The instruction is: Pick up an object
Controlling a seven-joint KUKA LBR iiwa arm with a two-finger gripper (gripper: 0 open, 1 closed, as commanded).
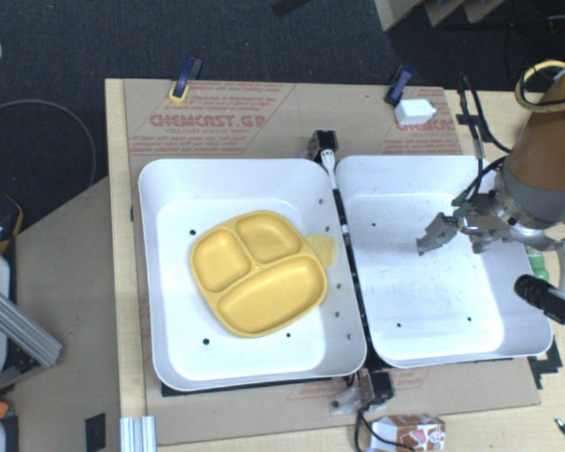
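The only thing here to pick up is a yellow divided plate (257, 273), lying flat in the left bin (160, 252), well apart from the gripper (449, 234) and across the seam where the two bins meet. It has three compartments, two small ones on the side farther from the camera and one large one nearer, and a small yellow tab or scrap (322, 249) shows at the edge that faces the gripper.

The gripper hangs over the right bin (433, 318), near that bin's far half, with its tip pointing toward the plate's side. Whether it is open or closed I cannot tell: the tip reads as one grey wedge at this angle, and nothing is seen between its parts.

The main risk, as I judge it, is a closure on nothing. If the arm (544, 163) goes down where it now hangs, it meets only bare white floor. To reach the plate it has to cross the raised rims and the black clip (324, 143) at the seam; a low pass could catch on these.

The plate itself looks hard to grasp. It is wide, shallow and smooth, so a descent onto the middle of a compartment would likely press on flat plastic and slide. A rim or a divider seems the better hold, yet a pinch at one edge may tip the plate or let it slip as it lifts.
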